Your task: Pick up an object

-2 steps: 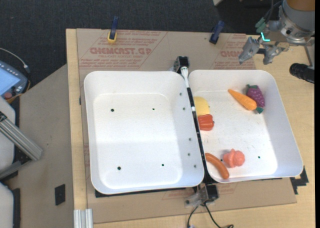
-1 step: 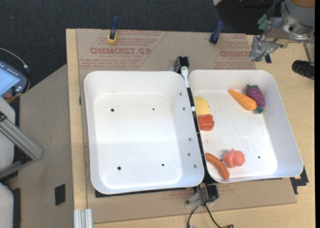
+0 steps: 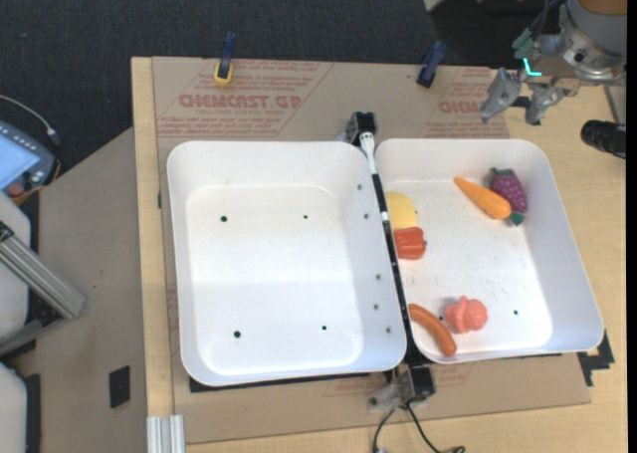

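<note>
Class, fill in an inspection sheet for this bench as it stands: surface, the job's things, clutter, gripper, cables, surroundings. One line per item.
Surface: brown board bearing left bin and right bin side by side.
Job's things: all in the right bin: carrot touching grapes; yellow piece above red piece by the divider; sausage beside pink piece.
Clutter: yellow clamp and blue clamp on the board's far edge.
Gripper: gripper open, holding nothing, beyond the right bin's far rim.
Cables: cable at the near edge.
Surroundings: dark floor.
</note>
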Motion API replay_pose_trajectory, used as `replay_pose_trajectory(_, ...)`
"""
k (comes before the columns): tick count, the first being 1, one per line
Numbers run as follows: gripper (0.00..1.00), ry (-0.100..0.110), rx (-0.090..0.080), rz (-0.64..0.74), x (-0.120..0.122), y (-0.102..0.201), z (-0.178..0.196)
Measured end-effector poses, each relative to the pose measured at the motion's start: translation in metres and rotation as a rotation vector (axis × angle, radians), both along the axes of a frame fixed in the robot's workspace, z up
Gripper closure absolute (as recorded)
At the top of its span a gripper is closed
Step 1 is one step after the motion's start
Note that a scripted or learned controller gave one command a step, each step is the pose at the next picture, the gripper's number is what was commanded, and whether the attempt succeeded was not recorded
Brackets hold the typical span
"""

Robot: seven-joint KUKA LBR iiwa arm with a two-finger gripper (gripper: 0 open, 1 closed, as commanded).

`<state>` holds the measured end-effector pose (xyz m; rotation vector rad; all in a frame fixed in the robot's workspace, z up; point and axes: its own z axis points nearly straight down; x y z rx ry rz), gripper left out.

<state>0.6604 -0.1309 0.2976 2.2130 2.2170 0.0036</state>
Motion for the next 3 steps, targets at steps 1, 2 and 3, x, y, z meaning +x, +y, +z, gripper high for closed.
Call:
replay_pose_trajectory(1,1.0,-0.005,-0.001,0.001,0.001,0.0,0.011)
replay_pose_trajectory(2,0.0,-0.003,-0.002,0.0,0.001,0.0,0.011)
replay_pose_trajectory(3,1.0,-0.008,-0.003,0.001,0.001,0.0,0.022)
